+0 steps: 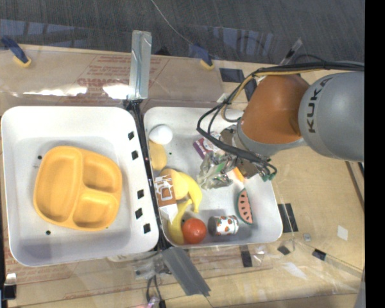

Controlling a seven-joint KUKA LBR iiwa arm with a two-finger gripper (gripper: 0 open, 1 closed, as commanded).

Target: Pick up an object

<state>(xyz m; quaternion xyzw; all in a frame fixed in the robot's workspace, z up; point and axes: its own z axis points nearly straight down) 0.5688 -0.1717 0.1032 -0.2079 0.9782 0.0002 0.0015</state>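
- Currently the arm (308, 117) reaches in from three o'clock and hangs over the right bin (269, 226), its end effector (219, 169) low among the clutter near the bin's middle.
- Whether it is wide, narrow or holding anything I cannot tell; cables and the wrist hide the tip.
- Judging by the pose, the step in hand is the descent or closing on something, not yet a lift.
- Candidate objects lie around it: a white ball (160, 134) at ten o'clock from the tip, a banana (183, 201) at seven o'clock with a red tomato (194, 231) touching its lower end, a small patterned can (224, 224) at six o'clock, and a watermelon slice (244, 207) at five o'clock.
- The next move likely calls for a firm closing on one item, then a straight rise clear of its neighbours, which sit close together.
- The left bin (13, 172) holds a yellow divided tray (77, 188).
- Both bins rest on a cardboard-covered worktop (321, 236) under clear sheeting, with dark carpet (64, 5) beyond at twelve o'clock.
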